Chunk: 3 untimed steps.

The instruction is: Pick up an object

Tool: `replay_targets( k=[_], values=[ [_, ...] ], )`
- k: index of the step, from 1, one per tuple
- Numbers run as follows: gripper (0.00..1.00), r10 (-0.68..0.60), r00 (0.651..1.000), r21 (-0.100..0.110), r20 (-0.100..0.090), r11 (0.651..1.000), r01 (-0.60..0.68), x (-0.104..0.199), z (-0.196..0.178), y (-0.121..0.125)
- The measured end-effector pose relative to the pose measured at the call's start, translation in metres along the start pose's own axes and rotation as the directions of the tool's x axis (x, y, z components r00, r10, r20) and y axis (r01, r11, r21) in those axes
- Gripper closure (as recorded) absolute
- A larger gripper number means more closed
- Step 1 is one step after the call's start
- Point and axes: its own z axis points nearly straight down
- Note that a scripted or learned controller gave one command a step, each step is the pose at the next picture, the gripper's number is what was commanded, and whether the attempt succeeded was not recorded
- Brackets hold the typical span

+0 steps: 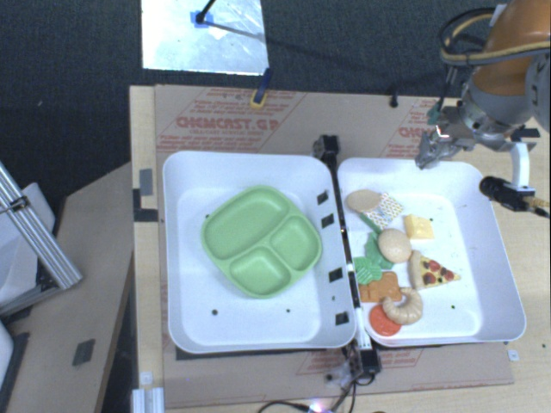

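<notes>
Nearest the camera and farthest from the jaws, a flat red disc (383, 324) lies by the front wall of the right bin (506, 304), touching a curled tan pastry piece (406, 305) just behind it. A step closer to the jaws sit an orange-brown cracker (376, 287) and a toy pizza slice (433, 273), the slice almost straight below the jaws in the view. Closer again come a green leafy piece (370, 263) and a pale egg-shaped lump (394, 245) resting against it, then a small yellow cheese block (419, 226), which lies near the jaws and just in front of them. A tan oval (362, 200) and a patterned white packet (388, 206) touch each other, to the view's left of the jaws and a little nearer the camera. All these toy foods, the things to pick from, lie in the right bin and apart from the jaws. Well to the view's left of the jaws, the left bin (185, 256) holds a green divided plate (261, 241). The jaws hang at the far rim of the right bin, pointing down; whether they stand wide or narrow I cannot tell at this size. Above and to the right of them rises the grey arm (498, 110) with its orange band (525, 24). Beyond the jaws, the counter (95, 222) carries a printed cardboard sheet (224, 120) under both bins, and farther still lies a shiny square sheet (204, 24).
</notes>
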Motion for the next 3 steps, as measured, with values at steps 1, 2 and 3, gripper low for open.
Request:
replay_targets(
  k=[1,2,3],
  values=[
    [1.0,-0.005,1.0,0.003,-0.002,1.0,0.005,0.045,-0.01,-0.03],
    [1.0,-0.004,1.0,0.007,-0.002,1.0,0.004,0.085,0.0,-0.071],
    [1.0,-0.005,1.0,0.007,-0.003,1.0,0.005,0.13,0.011,-0.1]
  ],
)
